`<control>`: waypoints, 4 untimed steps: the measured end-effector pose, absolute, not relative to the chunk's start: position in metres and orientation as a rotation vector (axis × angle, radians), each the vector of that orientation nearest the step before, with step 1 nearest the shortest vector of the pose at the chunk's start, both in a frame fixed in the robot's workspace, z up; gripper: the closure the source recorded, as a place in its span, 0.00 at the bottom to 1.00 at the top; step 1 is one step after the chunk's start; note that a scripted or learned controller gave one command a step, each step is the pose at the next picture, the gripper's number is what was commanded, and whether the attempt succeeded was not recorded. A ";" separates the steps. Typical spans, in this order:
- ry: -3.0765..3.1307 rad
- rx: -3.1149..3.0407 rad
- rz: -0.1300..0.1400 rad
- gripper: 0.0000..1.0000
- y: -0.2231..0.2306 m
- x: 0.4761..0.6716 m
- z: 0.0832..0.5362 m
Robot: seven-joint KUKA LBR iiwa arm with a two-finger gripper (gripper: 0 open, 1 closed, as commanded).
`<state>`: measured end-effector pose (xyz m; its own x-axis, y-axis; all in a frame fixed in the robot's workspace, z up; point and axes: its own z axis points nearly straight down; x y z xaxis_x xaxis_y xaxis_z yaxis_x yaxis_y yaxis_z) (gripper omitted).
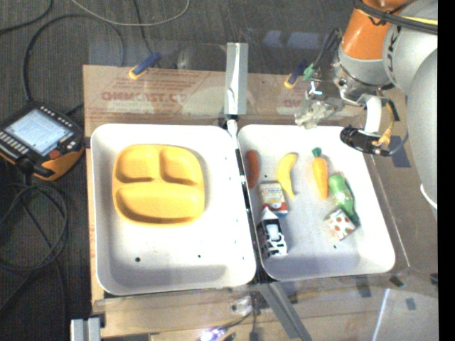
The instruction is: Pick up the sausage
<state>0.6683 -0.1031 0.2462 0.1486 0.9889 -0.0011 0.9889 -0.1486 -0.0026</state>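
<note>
Sausage [252,168], a short reddish-brown link, lies lengthwise in the right-hand shallow white bin [370,251], close against that bin's left wall and in its upper half. Both bins stand side by side on a brown cardboard sheet [163,94] that covers the bench; the floor around it is dark carpet crossed by loose cables, and a teach pendant with a lit screen [39,137] rests at the left. The left-hand white bin [99,261] holds a yellow compartment tray [160,183]. In the right bin, a yellow banana [286,172] lies just beside the sausage, followed by an orange carrot [320,176], a green packet [341,194] and a small patterned carton [340,224]; a red-and-white carton [272,196] and a dark carton [273,239] lie below the sausage. The tool [313,112] hangs above the top rim of the right bin, well apart from the sausage, up and to its right. Whether the tool is open or closed cannot be determined, and nothing is visibly held.
</note>
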 end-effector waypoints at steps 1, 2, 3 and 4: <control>-1.819 -2.558 0.004 1.00 -0.105 0.663 0.167; -1.427 -2.796 0.007 1.00 -0.068 0.654 0.183; -1.722 -2.626 0.005 1.00 -0.093 0.600 0.153; -2.069 -2.365 0.005 1.00 -0.158 0.607 0.264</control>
<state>0.6067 -0.1580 0.2645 0.1328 0.9911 -0.0029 0.9911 -0.1328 -0.0011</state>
